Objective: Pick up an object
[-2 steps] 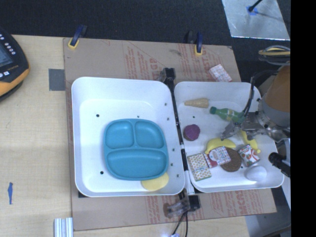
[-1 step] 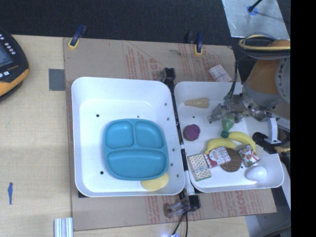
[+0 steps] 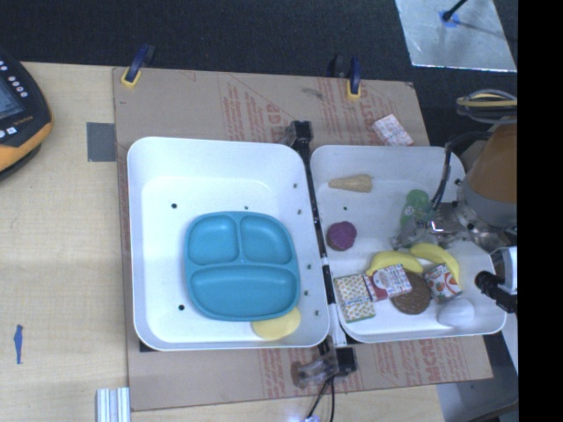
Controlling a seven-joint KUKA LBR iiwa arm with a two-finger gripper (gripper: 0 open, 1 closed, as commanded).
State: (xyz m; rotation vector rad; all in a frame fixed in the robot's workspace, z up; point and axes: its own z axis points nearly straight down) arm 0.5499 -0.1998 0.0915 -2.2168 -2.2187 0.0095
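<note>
The right bin (image 3: 352,161) holds a tan cone (image 3: 351,183), a purple ball (image 3: 341,234), a green object (image 3: 416,205), two yellow bananas (image 3: 396,262), a small checked packet (image 3: 354,295), a red-and-white packet (image 3: 391,280), a brown round cookie (image 3: 412,301), a small can (image 3: 442,280) and a white lump (image 3: 457,313). My gripper (image 3: 420,229) hangs low over the right side of this bin, just below the green object and above the bananas. Nothing can be seen held in it.
The left bin (image 3: 158,174) carries a blue divided plate (image 3: 241,265) with a yellow object (image 3: 276,326) at its lower edge. The grey arm with its orange band (image 3: 493,170) comes in over the right bin's right wall. A yellow-grey handset (image 3: 18,112) lies at far left.
</note>
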